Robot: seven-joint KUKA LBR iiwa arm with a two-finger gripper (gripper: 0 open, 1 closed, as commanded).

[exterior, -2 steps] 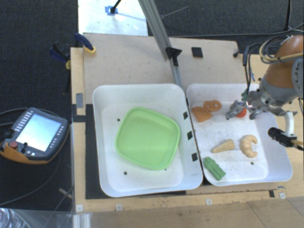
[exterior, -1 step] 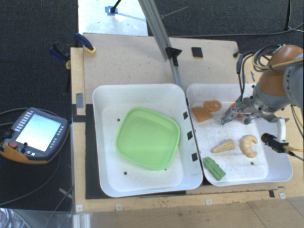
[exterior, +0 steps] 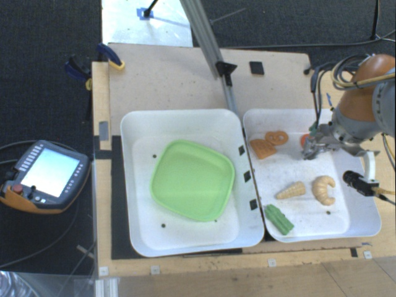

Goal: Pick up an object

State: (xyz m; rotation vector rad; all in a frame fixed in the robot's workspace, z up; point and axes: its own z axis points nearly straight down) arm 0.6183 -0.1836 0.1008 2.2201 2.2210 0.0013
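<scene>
Gripper point(exterior: 314, 146) low at upper right of the right bin point(exterior: 365, 224), finger state cannot be told, small red object point(exterior: 305, 140) just beside it, pretzel point(exterior: 276, 138), waffle point(exterior: 262, 148), cone point(exterior: 291, 191), croissant point(exterior: 324, 189), green block point(exterior: 279, 219), green plate point(exterior: 192, 179) in left bin point(exterior: 139, 228)

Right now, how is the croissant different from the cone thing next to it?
The croissant is curved and plump; the cone is straight and tapers to a point. The croissant lies nearer the bin's right side, the cone nearer its middle. The croissant looks a little bulkier than the cone. Both are pale tan, lie flat in the right bin, and sit apart from the gripper.
</scene>
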